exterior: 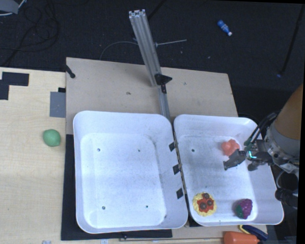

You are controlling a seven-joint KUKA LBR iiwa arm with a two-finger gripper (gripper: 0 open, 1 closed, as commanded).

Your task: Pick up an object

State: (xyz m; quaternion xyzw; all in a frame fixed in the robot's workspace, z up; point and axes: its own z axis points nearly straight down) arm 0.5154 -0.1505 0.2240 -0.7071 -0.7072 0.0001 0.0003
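While I hover my gripper [238, 160] by the orange toy [230, 146], approach step; jaw state unclear; next: drop onto it.

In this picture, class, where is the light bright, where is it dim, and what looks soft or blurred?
Camera view: the two white bins are brightest, nearly washed out; the floor beyond the bench is dark, hiding detail; the gripper is dim and soft-edged, casting little shadow; small toys such as the purple one look slightly blurred.
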